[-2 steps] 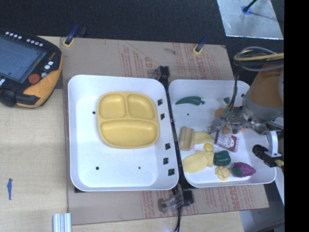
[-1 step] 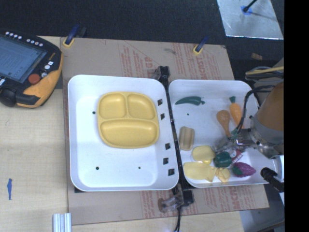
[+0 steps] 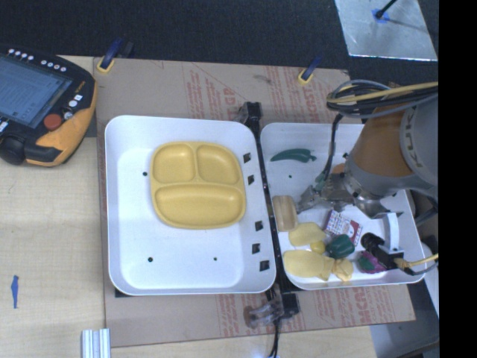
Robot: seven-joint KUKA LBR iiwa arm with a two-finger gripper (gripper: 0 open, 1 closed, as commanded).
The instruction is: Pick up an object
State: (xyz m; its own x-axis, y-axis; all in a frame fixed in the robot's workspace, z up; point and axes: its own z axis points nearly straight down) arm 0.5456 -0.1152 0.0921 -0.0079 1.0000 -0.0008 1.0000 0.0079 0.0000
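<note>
My gripper (image 3: 319,195) hangs low over the middle of the right bin (image 3: 298,135), on the grey arm with its orange band (image 3: 381,146) reaching in from the right. Just left of and below it lies a tan block (image 3: 284,212). A red and white packet (image 3: 340,221) sits right under the wrist. A green pepper (image 3: 293,155) lies toward the bin's back. Near the front are two pale yellow pieces (image 3: 305,235) (image 3: 308,265), a dark green thing (image 3: 340,247) and a purple thing (image 3: 367,260). I see nothing between the fingers.
The left bin (image 3: 127,200) holds a yellow divided plate (image 3: 198,184). A teach pendant (image 3: 39,104) rests on the bench at the far left. Clamps (image 3: 109,54) (image 3: 308,72) grip the cardboard sheet's back edge.
</note>
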